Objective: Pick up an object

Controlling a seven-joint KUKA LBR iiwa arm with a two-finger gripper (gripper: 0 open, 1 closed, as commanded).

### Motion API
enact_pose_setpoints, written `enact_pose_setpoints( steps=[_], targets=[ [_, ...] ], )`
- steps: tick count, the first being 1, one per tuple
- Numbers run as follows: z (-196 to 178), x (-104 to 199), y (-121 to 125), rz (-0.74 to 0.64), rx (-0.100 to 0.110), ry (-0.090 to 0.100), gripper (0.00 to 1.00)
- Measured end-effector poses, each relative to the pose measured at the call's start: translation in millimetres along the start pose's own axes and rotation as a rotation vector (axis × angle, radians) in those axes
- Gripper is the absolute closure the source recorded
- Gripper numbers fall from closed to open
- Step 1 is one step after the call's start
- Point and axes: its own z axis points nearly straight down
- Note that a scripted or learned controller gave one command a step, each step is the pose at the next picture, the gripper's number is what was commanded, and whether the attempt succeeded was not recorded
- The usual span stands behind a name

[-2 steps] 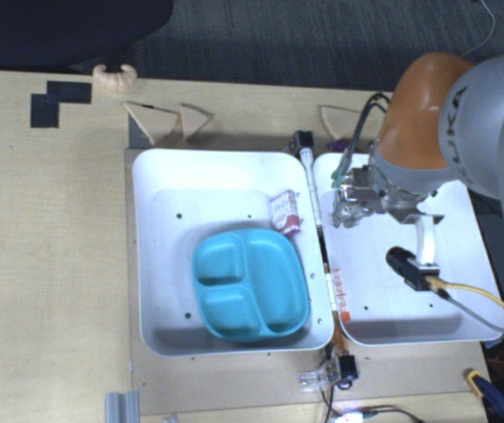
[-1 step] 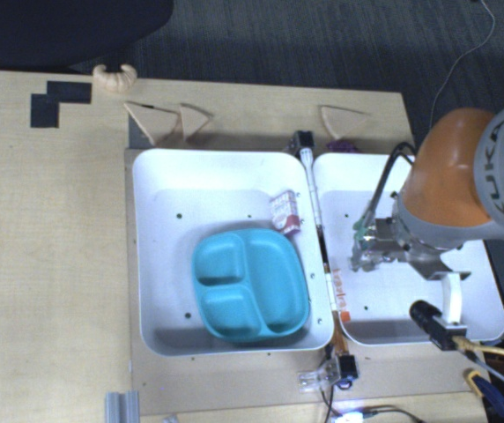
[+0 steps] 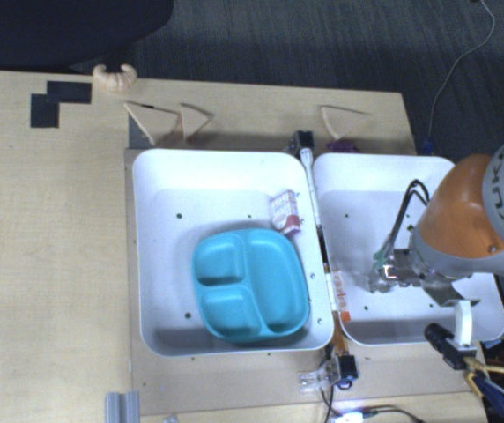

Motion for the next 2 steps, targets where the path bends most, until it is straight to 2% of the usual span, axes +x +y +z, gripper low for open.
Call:
enact_pose_setpoints(
  steps=[1,2],
  targets=[
    [-0.3,-58.2,34.9,0.000,-0.001,0.000,1.00],
    [-89.8,34.7,13.5,-0.003,-0.002,0.002,1.00]
  ],
)
